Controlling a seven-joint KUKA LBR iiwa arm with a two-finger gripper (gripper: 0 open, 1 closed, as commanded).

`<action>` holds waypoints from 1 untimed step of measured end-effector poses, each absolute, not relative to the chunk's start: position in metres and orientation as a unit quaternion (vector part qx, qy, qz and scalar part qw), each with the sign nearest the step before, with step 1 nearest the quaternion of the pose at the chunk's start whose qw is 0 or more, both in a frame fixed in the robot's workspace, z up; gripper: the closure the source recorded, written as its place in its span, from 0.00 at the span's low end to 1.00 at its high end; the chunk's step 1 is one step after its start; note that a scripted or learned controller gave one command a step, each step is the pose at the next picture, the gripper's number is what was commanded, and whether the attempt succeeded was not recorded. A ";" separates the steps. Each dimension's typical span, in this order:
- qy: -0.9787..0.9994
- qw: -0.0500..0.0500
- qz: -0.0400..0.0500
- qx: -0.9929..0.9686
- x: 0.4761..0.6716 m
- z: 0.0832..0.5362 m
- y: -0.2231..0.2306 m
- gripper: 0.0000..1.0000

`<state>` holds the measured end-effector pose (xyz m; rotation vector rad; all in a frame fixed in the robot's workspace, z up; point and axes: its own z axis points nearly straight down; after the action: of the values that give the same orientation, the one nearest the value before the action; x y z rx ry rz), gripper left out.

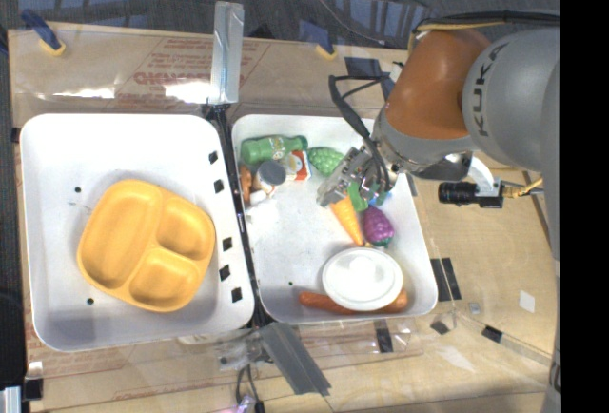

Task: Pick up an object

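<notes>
the grey arm reaches in from the right of the camera view, its orange band just above the wrist and facing the camera. the wrist tips down and to the left, and black cables loop across it. the gripper hangs below it, low, its metal fingers pointing down-left.
</notes>
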<state>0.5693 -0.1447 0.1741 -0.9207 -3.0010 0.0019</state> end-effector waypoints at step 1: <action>-0.943 -0.002 0.000 -0.333 0.570 0.218 -0.096 1.00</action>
<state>0.5697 -0.0958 0.2177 -1.0474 -2.9652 -0.0009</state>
